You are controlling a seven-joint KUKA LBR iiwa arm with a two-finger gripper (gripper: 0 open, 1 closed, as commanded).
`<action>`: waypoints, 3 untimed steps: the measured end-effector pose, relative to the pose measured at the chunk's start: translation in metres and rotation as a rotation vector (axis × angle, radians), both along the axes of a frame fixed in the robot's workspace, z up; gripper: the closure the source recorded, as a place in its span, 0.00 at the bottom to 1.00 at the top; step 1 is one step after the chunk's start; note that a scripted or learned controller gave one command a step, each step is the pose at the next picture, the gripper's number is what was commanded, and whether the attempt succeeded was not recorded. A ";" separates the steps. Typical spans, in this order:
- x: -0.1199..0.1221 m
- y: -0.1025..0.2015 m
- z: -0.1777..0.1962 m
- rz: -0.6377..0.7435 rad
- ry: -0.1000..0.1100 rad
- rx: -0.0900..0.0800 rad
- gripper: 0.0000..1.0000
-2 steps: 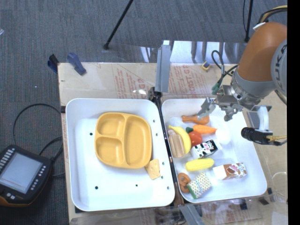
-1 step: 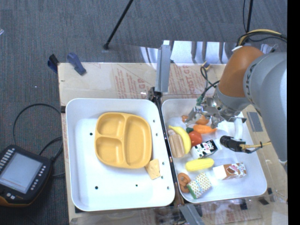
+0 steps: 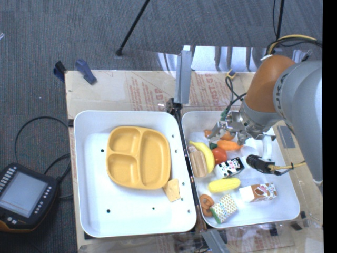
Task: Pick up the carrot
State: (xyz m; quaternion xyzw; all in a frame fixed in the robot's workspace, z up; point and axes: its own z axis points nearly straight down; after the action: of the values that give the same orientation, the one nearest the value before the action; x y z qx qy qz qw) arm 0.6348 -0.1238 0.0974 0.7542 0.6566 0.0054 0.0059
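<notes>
Looking into the right-hand shallow white bin (image 3: 287,207), you will find the small orange tapered carrot (image 3: 229,145) near its upper middle, lying flat with its long axis roughly across the view and tilted slightly. You cannot make out which end is the tip, since the metal two-finger gripper (image 3: 230,133) sits right over its upper edge. Whether that gripper is released or clenched on the carrot you cannot tell (the wrist hides the view).

Just beside the carrot lie a red tomato-like toy (image 3: 219,155), a yellow banana (image 3: 204,153) and a black-and-white cow-patterned carton (image 3: 230,167). The left-hand white bin (image 3: 89,141) bears a yellow three-compartment plastic plate (image 3: 139,157), well apart from the carrot.
</notes>
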 end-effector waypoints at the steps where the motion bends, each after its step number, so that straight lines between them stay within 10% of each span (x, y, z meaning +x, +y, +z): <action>1: 0.002 0.000 0.000 -0.017 -0.001 0.001 0.00; 2: 0.002 -0.004 -0.001 0.082 0.002 0.001 0.00; 3: 0.003 -0.003 0.011 0.083 -0.001 0.001 1.00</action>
State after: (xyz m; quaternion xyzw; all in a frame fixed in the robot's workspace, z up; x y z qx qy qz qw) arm 0.6375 -0.1270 0.1082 0.7265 0.6872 0.0063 0.0057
